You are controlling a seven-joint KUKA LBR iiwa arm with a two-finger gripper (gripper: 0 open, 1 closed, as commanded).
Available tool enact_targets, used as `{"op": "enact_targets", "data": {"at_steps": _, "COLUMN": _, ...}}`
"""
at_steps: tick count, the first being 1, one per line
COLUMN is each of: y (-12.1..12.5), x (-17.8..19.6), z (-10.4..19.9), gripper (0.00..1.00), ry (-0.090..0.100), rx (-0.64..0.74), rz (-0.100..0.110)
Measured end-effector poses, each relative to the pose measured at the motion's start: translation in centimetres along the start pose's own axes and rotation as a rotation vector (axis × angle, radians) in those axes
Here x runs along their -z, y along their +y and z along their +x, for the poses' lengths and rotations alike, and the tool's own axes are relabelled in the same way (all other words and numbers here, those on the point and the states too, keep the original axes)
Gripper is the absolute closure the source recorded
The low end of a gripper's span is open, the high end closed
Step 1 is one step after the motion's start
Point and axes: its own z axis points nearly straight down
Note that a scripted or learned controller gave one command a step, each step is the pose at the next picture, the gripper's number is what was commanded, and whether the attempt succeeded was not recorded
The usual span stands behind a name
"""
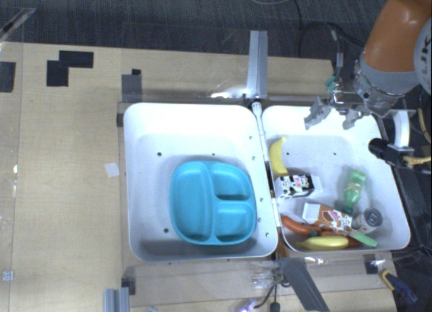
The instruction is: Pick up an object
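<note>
- Arm (398, 40): grey with an orange band, entering from the right and held above the far edge of the right bin.
- Gripper (333, 115): two grey fingers (316, 113) spread apart, nothing between them; it hangs over the bin's far rim, clear of all objects.
- Right bin (391, 169): white, shallow; its contents lie along the left wall and the near side.
- Banana (277, 157): yellow, lying against the left wall of the right bin, nearest of the objects to the gripper yet well apart from it.
- Carton (295, 184): small, black-and-white patterned, just beside the banana's near end.
- Green bottle (353, 189): on the right side of the bin, near a small round grey can (372, 219).
- Near-edge cluster: an orange carrot (297, 225), a yellow piece (325, 242), a green stick (363, 238) and a printed packet (334, 219), lying close together and partly overlapping.
- Left bin (145, 162): white, touching the right bin along a shared divider.
- Blue tray (212, 202): three compartments, lying flat in the left bin towards its near side.
- Bench (61, 169): pale wood.
</note>
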Motion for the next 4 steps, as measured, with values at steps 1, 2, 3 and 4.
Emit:
{"op": "enact_targets", "data": {"at_steps": 1, "y": -1.9, "x": -8.2, "z": -12.2, "gripper": 0.0, "ry": -0.002, "rx": 0.063, "rz": -0.003}}
{"op": "enact_targets", "data": {"at_steps": 2, "y": -1.7, "x": -6.9, "z": -12.1, "gripper": 1.0, "ry": -0.003, "rx": 0.065, "rz": -0.011}}
{"op": "enact_targets", "data": {"at_steps": 3, "y": -1.7, "x": -6.9, "z": -12.1, "gripper": 0.0, "ry": -0.003, "rx": 0.065, "rz": -0.011}}
{"op": "enact_targets", "data": {"at_steps": 4, "y": -1.9, "x": -0.2, "z": -10.0, "gripper": 0.0, "ry": -0.002, "rx": 0.112, "rz": -0.008}}
